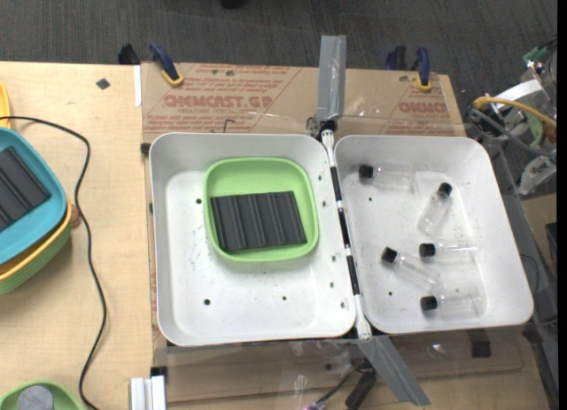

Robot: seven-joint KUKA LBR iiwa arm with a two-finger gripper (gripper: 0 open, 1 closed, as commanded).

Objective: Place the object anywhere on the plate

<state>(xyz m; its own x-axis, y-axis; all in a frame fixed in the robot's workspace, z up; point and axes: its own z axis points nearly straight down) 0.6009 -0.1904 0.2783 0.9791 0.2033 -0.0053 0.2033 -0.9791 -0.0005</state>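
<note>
A green square plate (pixel 260 180) lies in the left white bin (pixel 177 293), toward its back. A dark ribbed rectangular pad (pixel 258 220) rests on the plate's middle. In the right white bin (pixel 496 222) lie several clear plastic vials with black caps: one at the back left (pixel 383 174), one at the back right (pixel 436 206), one in the middle (pixel 403 262), one beside it (pixel 443 247) and one near the front (pixel 452 300).
A stack of teal and yellow plates (pixel 27 213) with a dark pad sits on the wooden bench at the far left, with a black cable (pixel 89 249) running past it. Cardboard (pixel 230 94) clamped behind the bins lines the back. Wires and hardware (pixel 523 125) crowd the right side.
</note>
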